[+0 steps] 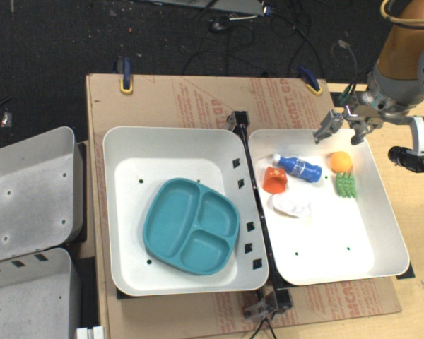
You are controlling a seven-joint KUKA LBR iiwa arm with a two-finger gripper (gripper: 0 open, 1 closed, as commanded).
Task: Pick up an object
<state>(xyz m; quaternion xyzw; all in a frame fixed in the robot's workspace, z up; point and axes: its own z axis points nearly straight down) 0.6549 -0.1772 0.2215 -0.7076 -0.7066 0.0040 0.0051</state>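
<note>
The right bin (353,260) holds a blue bottle (300,168), an orange-red cup (275,181), a white crumpled object (292,205), an orange ball (340,162) and a green ridged piece (346,185). All lie in the bin's far half. My gripper (343,133) hangs open above the bin's far edge, just beyond the orange ball, with nothing between its fingers. The left bin (127,161) holds a teal divided plate (191,225).
The grey arm with its orange band (403,48) comes in from the upper right. Both bins rest on a cardboard sheet (177,97) held by clamps. A white bin lid (28,189) lies at the left. Cables run across the dark floor behind.
</note>
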